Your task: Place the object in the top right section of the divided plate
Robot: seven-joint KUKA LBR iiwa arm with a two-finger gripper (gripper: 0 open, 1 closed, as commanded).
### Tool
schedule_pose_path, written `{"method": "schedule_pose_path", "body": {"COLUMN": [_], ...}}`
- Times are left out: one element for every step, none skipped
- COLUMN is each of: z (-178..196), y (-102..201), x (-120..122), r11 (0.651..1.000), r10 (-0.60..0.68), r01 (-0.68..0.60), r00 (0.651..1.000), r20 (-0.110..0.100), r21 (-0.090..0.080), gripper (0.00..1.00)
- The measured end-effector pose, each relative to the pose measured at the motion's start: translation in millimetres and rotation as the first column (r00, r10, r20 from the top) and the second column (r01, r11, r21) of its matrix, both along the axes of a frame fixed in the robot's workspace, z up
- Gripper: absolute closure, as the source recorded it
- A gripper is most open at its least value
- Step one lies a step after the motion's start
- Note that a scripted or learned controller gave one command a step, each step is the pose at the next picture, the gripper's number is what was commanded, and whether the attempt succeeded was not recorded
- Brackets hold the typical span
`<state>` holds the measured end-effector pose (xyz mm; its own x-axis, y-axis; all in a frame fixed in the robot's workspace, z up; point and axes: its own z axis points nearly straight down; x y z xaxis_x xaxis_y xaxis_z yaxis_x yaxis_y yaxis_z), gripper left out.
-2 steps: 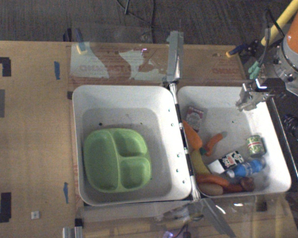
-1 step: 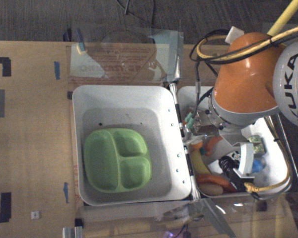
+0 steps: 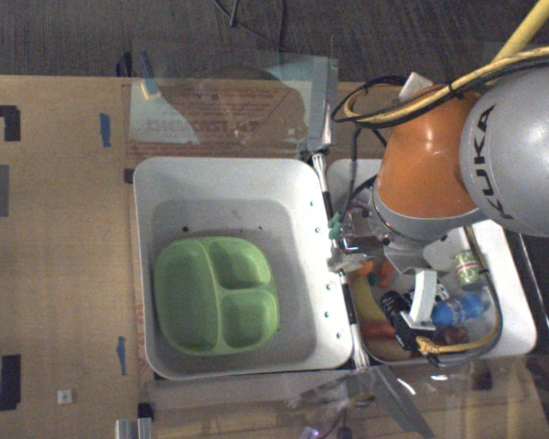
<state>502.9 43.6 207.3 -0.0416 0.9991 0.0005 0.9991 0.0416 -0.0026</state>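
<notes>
We note the arm (image 3: 439,167) over the right bin (image 3: 522,323), gripper state indeterminate, green divided plate (image 3: 215,293) in the left bin (image 3: 221,183).

tan wooden bench (image 3: 55,245), blue tape marks (image 3: 107,129); dark grey carpet (image 3: 91,16) beyond.

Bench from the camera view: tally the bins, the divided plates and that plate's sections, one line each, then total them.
White bins: 2, left bin and right bin
Green divided plate: 1
Plate sections: 3
Total: 6
</notes>
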Motion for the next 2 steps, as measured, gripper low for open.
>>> {"method": "schedule_pose_path", "body": {"z": [-23,-1], "y": [-34,46], "x": [-24,3], "r11": [0.875,0.770], "r10": [0.483,0.638], "r01": [-0.483,-0.638], "r00": [0.875,0.770], "r20": [0.000,0.006], "r21": [0.003,-0.002], "gripper": [1.00,1.00]}}
